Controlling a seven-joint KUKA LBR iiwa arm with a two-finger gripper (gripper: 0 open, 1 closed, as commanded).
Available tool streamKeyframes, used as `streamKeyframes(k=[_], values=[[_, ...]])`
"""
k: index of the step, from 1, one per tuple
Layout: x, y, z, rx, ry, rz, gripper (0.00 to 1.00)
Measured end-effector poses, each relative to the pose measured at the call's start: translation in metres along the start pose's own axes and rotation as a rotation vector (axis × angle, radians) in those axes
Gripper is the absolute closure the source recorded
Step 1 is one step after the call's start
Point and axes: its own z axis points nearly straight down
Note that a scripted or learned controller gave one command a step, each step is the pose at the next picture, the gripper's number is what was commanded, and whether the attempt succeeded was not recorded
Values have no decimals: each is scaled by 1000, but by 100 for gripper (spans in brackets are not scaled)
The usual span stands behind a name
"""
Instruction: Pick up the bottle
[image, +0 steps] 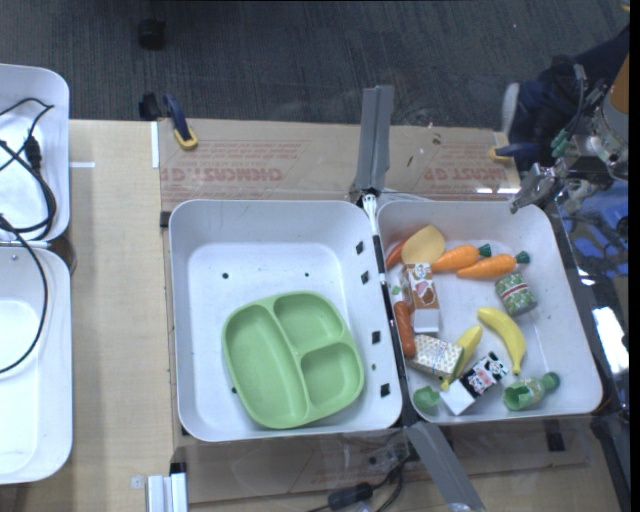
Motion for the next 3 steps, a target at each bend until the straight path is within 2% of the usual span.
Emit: streamKeyframes(k=[1, 2, 3], values=[[10, -42, -40, 0, -1, -68, 0], [97, -74, 57, 3, 0, 47, 0], [202, -87, 66, 3, -1, 96, 0]])
